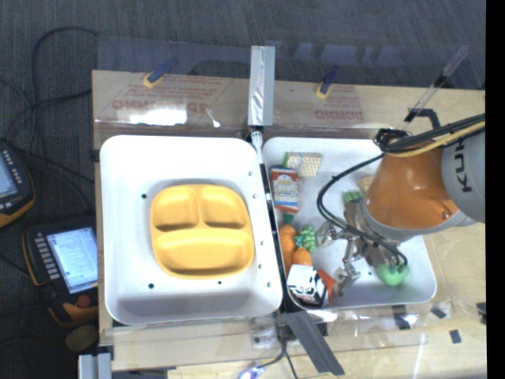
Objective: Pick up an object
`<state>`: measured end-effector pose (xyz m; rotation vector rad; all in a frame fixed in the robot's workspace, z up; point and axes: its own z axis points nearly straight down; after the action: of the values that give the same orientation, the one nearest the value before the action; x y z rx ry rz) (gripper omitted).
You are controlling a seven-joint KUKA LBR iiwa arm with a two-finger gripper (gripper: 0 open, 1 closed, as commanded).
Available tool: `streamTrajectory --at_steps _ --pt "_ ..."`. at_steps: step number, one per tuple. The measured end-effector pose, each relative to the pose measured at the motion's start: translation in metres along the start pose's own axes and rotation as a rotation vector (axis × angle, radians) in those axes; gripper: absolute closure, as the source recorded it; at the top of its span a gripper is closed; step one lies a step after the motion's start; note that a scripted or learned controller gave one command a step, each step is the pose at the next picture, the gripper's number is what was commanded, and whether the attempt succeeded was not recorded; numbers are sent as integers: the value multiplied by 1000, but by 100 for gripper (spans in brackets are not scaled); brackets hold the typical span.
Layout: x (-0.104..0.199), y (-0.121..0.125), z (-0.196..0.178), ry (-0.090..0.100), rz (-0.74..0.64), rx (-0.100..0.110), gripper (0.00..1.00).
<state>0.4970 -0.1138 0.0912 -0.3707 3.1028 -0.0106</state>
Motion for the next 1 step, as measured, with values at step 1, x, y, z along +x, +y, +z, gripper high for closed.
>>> streamTrajectory --at_steps 1 --pt "-25 -83 -96 16 217 -7 0"
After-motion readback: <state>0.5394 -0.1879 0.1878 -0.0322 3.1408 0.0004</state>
